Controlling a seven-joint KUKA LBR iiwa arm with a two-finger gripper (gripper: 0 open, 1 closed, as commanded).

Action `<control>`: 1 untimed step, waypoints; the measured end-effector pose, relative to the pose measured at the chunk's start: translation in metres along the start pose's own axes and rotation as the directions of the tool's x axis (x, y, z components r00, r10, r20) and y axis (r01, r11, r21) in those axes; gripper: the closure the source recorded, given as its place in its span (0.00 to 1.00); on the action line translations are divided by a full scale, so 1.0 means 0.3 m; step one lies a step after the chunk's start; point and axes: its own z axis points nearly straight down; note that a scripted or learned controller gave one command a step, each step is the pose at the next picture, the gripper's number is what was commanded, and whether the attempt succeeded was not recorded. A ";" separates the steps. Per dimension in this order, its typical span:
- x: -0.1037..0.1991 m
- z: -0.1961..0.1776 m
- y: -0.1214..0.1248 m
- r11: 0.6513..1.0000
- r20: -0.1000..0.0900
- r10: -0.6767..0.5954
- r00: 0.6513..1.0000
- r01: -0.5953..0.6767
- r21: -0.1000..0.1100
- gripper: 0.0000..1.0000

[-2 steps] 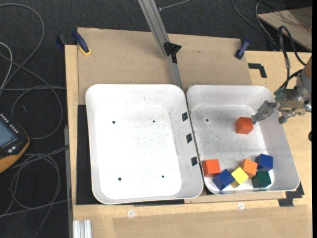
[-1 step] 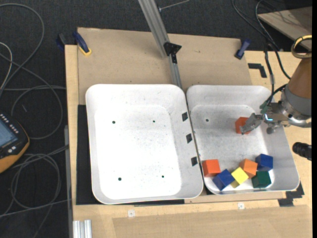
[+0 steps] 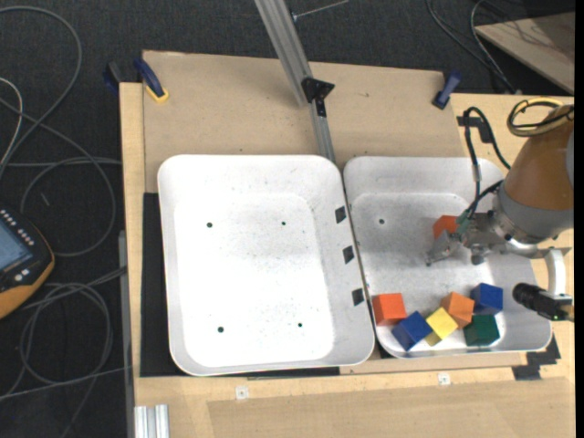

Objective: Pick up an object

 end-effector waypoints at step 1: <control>-0.004 -0.050 0.008 1.000 0.003 0.000 1.000 0.000 -0.010 1.00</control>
